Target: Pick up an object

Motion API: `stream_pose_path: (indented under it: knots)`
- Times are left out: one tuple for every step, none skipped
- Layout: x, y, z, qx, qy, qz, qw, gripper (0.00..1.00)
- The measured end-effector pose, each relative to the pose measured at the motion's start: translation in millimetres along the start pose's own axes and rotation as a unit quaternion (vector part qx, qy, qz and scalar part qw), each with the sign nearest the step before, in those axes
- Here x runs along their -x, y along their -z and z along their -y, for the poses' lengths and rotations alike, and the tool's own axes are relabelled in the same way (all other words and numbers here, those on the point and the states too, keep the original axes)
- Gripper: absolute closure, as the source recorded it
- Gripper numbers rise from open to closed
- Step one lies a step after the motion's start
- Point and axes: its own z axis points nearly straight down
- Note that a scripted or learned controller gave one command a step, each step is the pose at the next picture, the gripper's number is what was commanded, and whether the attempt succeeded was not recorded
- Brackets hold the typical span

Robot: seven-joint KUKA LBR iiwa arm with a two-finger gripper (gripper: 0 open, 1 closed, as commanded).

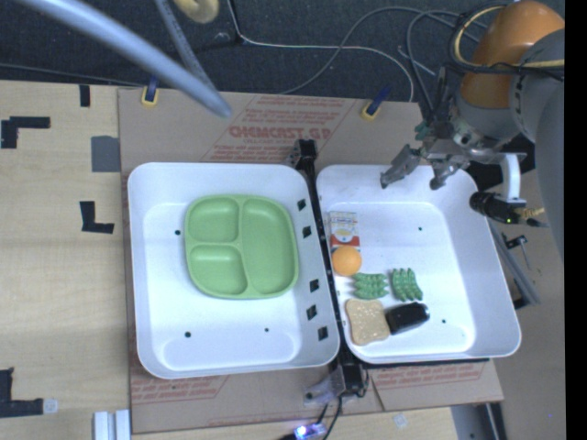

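Hovering upper right of frame over shallow white right bin (477, 246): grey two-finger gripper (414, 174), jaws apart, holding nothing.

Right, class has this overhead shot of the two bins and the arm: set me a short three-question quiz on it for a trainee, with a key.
1. True or false: the gripper is holding the orange ball.
2. Which bin holds the green divided plate? A) left bin B) right bin
3. Name the dark item touching the slice of bread.

Key:
1. False; its open fingers hang over the right bin's far rim with nothing between them.
2. A.
3. The black block.
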Motion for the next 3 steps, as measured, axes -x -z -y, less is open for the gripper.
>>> stream_pose_path:
  knots:
    - [0,7,-3,0.006,0.001,0.001,1.0000,0.00]
    - [10,-47,-1,0.004,0.001,0.001,1.0000,0.00]
    - [7,-91,-2,0.004,0.002,0.001,1.0000,0.00]
